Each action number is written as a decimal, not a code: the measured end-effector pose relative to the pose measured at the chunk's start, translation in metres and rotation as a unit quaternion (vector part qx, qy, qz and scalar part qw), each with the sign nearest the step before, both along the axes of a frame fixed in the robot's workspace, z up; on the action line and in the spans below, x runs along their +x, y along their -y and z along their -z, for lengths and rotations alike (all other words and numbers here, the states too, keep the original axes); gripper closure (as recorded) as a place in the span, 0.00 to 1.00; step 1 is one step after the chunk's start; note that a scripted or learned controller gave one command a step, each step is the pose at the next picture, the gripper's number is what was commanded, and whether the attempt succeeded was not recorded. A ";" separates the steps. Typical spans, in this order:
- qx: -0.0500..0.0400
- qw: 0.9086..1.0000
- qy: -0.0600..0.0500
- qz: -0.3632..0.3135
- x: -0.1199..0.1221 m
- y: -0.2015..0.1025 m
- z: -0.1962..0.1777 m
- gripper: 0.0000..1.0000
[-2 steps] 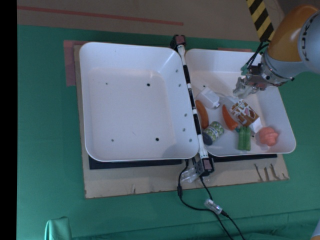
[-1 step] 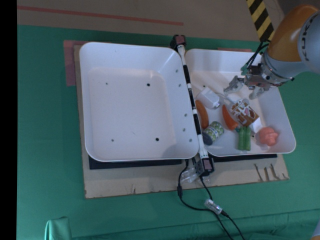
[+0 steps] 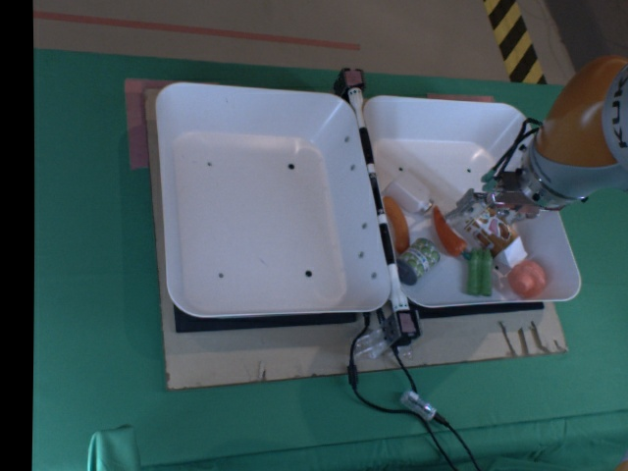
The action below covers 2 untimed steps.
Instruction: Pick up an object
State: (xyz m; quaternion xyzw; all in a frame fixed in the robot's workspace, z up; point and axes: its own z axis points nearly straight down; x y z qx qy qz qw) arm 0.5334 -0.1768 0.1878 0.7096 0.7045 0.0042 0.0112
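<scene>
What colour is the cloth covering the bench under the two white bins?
Green. The cloth shows plainly in the camera view, spreading out around both bins.

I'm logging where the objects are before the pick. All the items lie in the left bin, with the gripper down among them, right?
Not quite: the camera view shows the items in the right bin, where the gripper is down among them, near the green item.

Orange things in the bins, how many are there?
3, all in the right bin: orange oval piece by the divider, orange-red wedge mid-bin, round salmon-orange ball front corner. The gripper may hide more.
</scene>
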 end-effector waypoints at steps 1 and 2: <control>-0.004 1.000 0.008 0.004 0.003 0.004 -0.015 1.00; 0.002 1.000 -0.005 -0.001 0.012 -0.036 -0.160 1.00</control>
